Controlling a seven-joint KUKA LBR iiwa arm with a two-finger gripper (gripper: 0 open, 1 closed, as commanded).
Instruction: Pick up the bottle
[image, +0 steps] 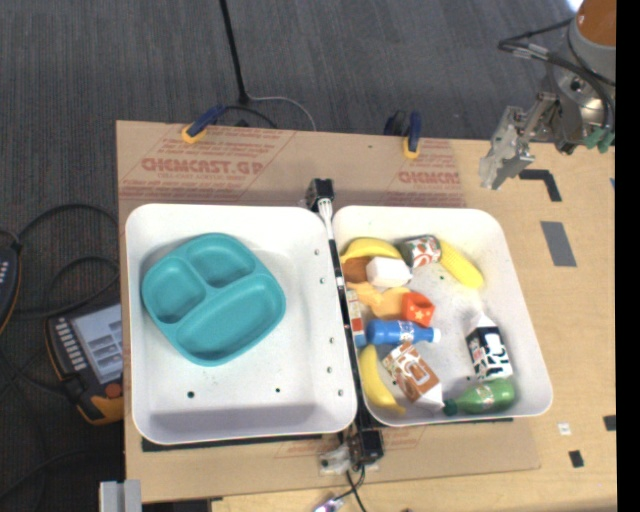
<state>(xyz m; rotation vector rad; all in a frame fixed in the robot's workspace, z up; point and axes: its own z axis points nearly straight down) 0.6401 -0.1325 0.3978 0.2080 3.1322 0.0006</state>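
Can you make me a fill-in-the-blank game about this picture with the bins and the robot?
1. The teal plate lies in the ____ bin.
2. The blue bottle has an ____ cap.
3. The gripper hangs outside the bins, above the brown ____.
4. The banana in the right bin is colored ____.

Missing words: left; orange; board; yellow

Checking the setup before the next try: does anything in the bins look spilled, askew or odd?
Nothing spilled or broken. The right bin is crowded, its things lying jumbled and overlapping; the blue bottle lies on its side among them. The teal plate sits slightly askew in the left bin.
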